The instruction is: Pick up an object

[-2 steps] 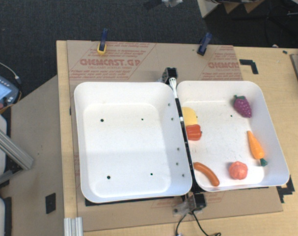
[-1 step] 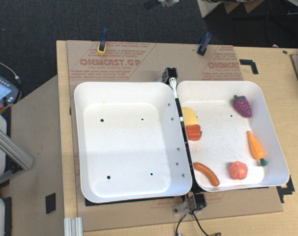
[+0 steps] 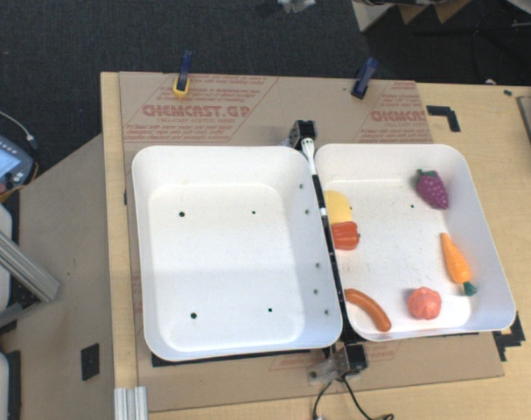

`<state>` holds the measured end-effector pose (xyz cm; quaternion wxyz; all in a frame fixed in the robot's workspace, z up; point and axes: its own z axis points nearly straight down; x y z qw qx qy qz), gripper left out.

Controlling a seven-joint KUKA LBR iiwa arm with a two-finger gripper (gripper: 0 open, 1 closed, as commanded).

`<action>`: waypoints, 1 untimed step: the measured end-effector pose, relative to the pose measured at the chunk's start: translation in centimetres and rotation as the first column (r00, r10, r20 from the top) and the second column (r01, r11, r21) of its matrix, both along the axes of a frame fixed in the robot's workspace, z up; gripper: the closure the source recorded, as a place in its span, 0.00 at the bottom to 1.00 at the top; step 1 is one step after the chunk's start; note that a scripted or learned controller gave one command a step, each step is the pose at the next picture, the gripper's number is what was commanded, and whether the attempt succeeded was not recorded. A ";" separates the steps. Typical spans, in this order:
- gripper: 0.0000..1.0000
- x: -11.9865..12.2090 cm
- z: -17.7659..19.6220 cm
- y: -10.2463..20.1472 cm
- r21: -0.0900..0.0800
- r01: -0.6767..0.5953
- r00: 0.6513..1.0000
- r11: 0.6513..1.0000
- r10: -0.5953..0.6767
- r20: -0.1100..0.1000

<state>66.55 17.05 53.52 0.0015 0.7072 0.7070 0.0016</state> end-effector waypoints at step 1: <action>1.00 0.0 0.0 0.8 0.000 0.000 1.000 1.000 0.000 0.000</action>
